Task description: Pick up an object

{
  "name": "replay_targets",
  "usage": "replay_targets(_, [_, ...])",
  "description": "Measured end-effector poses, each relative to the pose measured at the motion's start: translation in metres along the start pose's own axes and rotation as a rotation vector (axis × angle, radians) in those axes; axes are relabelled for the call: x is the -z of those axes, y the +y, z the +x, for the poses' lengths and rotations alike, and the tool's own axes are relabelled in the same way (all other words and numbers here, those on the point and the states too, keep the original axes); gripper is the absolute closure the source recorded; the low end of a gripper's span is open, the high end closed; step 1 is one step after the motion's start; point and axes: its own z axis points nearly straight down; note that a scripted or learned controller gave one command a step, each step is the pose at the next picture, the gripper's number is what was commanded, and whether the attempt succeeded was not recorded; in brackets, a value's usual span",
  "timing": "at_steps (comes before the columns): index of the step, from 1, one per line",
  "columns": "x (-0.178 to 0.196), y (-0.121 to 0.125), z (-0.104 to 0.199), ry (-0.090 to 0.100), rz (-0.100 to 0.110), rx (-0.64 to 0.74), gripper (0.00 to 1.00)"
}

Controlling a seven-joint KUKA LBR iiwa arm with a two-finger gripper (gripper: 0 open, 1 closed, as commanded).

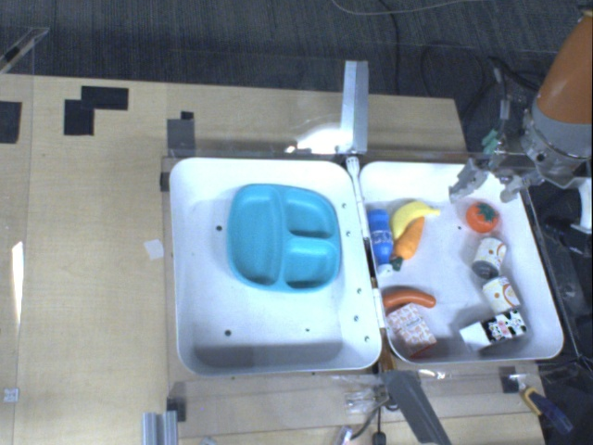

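Note:
My gripper (486, 187) hangs over the far right part of the right bin (445, 176), its two fingers spread open with nothing between them. Just in front of and below it lies a round orange-red fruit with a green top (482, 217). Further toward the front along the right side are a small grey-ended can (488, 256), a white cup (501, 293) and a cow-patterned box (501, 327). By the bin's left wall sit a blue bottle (378, 230), a yellow banana (413, 213) and an orange carrot (408, 238). A red sausage (409, 298) and a red patterned packet (411, 328) lie at the front.
The left bin (199, 341) holds a blue divided plate (283, 236). A metal post (355, 100) rises behind the divider between the bins. The arm's orange band (567, 86) and dark cables stand at the right edge.

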Motion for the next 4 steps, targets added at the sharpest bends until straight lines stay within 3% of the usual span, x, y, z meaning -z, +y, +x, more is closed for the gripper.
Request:
replay_targets(1, [-0.141, 0.051, 0.014, -0.003, -0.017, 0.395, 0.00])
replay_targets(3, [-0.152, 0.028, 0.029, -0.016, -0.039, 0.427, 0.00])
replay_targets(4, [-0.143, 0.029, 0.030, -0.015, -0.040, 0.427, 1.00])
